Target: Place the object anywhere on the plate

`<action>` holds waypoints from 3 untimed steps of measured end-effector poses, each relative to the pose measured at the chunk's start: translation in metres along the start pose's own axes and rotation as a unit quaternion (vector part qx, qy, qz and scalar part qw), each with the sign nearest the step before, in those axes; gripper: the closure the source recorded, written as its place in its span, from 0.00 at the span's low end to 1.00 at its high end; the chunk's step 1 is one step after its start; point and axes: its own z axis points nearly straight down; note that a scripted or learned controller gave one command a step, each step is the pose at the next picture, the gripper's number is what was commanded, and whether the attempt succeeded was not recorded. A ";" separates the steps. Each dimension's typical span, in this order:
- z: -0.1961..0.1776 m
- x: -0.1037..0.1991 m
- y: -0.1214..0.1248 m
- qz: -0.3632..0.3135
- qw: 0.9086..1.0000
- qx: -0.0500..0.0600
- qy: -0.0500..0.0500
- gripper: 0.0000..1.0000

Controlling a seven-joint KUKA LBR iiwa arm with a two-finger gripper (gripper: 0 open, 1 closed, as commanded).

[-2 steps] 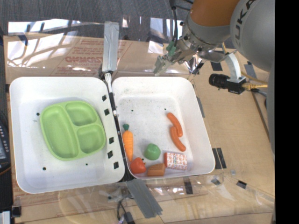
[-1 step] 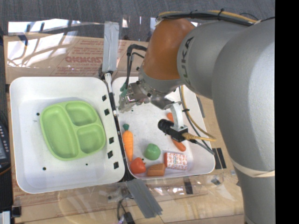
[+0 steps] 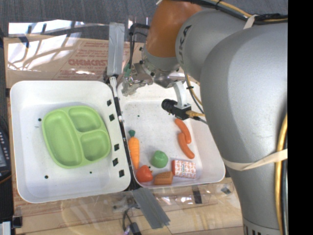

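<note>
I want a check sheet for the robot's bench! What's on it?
Surface: two white bins, left bin and right bin, on a bench.
Job's things: green plate, three sections, in left bin; nothing on it.
Clutter: carrot, tomato, green ball, two sausages, small carton, all in right bin.
Tool: tool over right bin's far corner.
Cables: black plug near the wrist.
Surroundings: cardboard behind bins.
</note>
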 end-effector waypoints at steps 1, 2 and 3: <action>-0.001 -0.015 -0.066 -0.049 0.999 0.000 0.000 1.00; 0.000 0.044 -0.134 -0.076 0.997 0.000 0.001 1.00; -0.015 0.083 -0.048 -0.041 0.999 0.000 0.000 1.00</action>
